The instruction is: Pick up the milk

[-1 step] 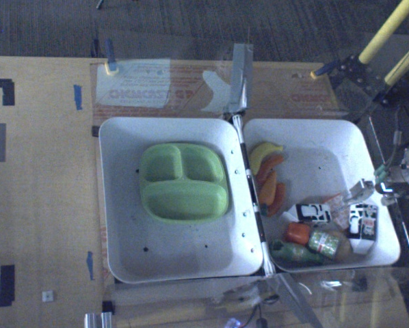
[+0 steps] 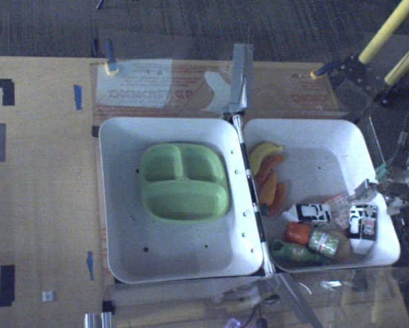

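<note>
Two black-and-white milk cartons lay in the right bin [image 2: 327, 139]: one milk carton [image 2: 314, 212] near the bin's middle, the other carton [image 2: 363, 223] by its right wall. Between them sat a clear wrapper [image 2: 339, 209]. In front lay a red item [image 2: 297, 233], a green can [image 2: 325, 242] and a dark green vegetable [image 2: 293, 253]. A banana [image 2: 262, 153] and orange pieces [image 2: 272, 183] lined the left wall. The left bin [image 2: 122, 203] held a green divided plate [image 2: 184, 182]. The hand [image 2: 389, 186] showed at the right edge; whether it was released or clenched could not be told.
</note>
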Tool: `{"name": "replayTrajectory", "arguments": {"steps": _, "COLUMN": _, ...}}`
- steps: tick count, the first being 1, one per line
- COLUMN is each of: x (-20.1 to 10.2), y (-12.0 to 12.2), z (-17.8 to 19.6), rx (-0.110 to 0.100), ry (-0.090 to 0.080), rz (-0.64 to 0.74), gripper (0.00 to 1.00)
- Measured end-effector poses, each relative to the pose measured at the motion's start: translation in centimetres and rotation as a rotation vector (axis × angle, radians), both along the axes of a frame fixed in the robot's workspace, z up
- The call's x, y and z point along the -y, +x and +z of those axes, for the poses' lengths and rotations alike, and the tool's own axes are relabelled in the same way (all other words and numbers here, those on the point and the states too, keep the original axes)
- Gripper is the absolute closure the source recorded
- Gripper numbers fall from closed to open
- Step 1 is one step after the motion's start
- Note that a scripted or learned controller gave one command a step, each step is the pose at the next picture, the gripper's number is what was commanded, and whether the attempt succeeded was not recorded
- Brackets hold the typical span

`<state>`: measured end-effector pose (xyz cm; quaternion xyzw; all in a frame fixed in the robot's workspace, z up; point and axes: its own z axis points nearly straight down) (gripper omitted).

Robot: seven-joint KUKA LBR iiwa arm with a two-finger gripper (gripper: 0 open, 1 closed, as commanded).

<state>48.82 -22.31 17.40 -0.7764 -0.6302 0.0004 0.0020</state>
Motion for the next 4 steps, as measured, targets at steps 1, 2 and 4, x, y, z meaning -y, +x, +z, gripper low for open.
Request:
{"name": "replayTrajectory", "arguments": {"steps": 1, "x": -0.49, "y": 0.73, "z": -3.26, "rx": 0.031, "ry": -0.014, "rz": 0.02, "gripper": 0.0}}
{"name": "replayTrajectory", "arguments": {"steps": 2, "x": -0.68, "y": 0.9, "z": -3.69, "rx": 0.045, "ry": -0.018, "rz": 0.028, "gripper": 0.0}}
{"name": "replayTrajectory", "arguments": {"steps": 4, "x": -0.77, "y": 1.09, "z": -3.82, "rx": 0.053, "ry": -0.019, "rz": 0.005, "gripper": 0.0}}
